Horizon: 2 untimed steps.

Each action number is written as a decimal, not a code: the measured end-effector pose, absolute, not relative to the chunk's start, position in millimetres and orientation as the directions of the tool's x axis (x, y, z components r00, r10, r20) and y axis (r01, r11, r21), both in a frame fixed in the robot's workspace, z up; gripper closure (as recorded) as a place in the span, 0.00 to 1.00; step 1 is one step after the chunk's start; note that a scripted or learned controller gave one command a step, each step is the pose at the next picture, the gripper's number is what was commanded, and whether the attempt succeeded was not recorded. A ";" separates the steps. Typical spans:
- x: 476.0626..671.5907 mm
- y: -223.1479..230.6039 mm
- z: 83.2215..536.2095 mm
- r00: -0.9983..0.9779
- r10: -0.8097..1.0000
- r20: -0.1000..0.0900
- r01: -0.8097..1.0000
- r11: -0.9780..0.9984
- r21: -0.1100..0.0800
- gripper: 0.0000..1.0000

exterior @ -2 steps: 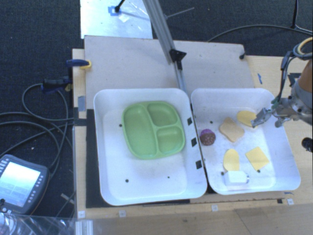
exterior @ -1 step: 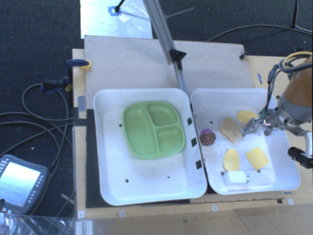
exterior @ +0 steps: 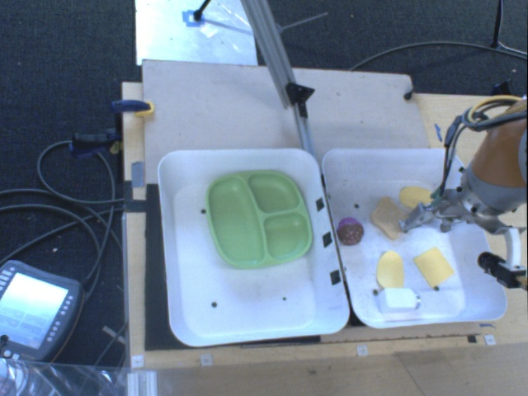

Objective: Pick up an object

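Dark carpeted floor (exterior: 66,56) around a pale wooden bench (exterior: 231,106), black cables (exterior: 58,180) alongside.

We are looking at a robotics lab or test cell rather than any home or kitchen: a plain pale wooden bench (exterior: 247,97) stands on dark grey carpet (exterior: 58,48), with black cables (exterior: 58,167) trailing loose across the floor. A grey handheld control pendant with a lit screen (exterior: 37,304) lies at the lower left, and a slanted grey metal pole (exterior: 268,35) rises over the bench. Blue and yellow clamps (exterior: 132,106) grip the bench's left edge, and two shallow white plastic bins (exterior: 186,304) sit side by side.
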<state>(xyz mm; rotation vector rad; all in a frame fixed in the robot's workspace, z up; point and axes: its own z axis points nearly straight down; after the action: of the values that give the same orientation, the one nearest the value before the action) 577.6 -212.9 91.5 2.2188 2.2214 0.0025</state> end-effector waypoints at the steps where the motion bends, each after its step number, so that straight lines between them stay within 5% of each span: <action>1: 579.3 -213.4 104.7 -0.002 1.000 -0.002 1.000 0.002 0.008 1.00; 2: 585.6 -212.4 168.6 -0.007 1.000 -0.003 1.000 0.007 0.008 1.00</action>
<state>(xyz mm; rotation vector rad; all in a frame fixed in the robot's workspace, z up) 585.6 -212.4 168.6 2.2080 2.2246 0.0056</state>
